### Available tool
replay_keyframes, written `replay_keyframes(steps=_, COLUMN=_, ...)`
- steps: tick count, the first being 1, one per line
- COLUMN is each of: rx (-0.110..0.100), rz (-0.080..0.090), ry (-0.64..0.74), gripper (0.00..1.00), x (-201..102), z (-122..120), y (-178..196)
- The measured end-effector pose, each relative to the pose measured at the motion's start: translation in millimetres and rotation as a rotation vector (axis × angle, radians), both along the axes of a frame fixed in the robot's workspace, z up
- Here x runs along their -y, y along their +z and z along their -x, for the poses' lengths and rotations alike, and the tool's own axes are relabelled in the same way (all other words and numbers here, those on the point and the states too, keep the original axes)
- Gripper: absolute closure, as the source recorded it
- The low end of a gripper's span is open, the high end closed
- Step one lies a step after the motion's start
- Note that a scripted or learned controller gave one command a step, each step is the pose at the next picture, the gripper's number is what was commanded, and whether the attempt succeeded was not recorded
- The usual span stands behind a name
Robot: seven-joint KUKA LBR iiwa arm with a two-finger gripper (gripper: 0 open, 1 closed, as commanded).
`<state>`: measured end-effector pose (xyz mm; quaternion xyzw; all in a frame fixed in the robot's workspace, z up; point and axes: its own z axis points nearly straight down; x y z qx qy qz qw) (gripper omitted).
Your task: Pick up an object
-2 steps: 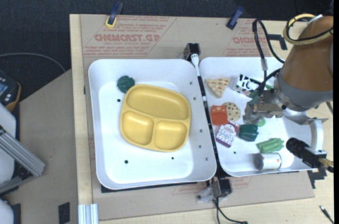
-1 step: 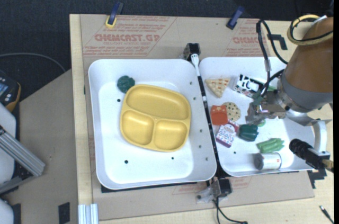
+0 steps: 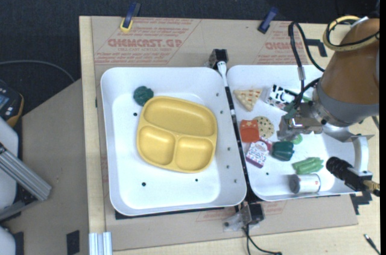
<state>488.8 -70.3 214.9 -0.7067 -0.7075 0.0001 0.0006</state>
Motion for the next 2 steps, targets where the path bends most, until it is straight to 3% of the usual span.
replay_keyframes(steps=1, rx=0.003, rz=0.002, ry=-0.001, gripper=1.00, x=3.6, z=-5.7, y=5.6)
replay_keyframes(steps=2, rx=0.005, rz=0.001, ry=0.000, gripper=1.00, x=-1.6, z=4.0, y=20.5)
